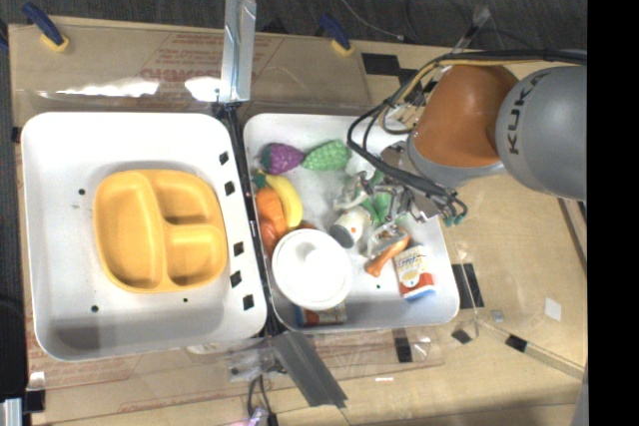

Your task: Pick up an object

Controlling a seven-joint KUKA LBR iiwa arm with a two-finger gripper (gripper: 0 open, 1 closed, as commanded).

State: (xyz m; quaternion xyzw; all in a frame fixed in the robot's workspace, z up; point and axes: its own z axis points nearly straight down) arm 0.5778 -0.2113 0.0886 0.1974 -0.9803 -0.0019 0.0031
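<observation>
We count nine or so objects crowded in the right bin (439, 306): one purple grape bunch (282, 157), knobbly; one green bumpy piece (326, 156) beside it; one yellow banana (289, 199), smooth and curved; one orange rounded piece (270, 213) touching the banana; one round white bowl (313, 266), glossy; one small carrot (385, 255); one white carton (412, 272) with red and blue print; one small cup (346, 228), lying tilted; green bits (380, 205) under the wrist. The gripper (374, 200) sits low over the cup and green bits; we cannot tell its finger state, cables and wrist clutter it. Left bin (40, 214): one yellow tray (160, 227), plastic, three compartments. Both bins are shallow white plastic on a cardboard-covered bench (519, 314).
</observation>
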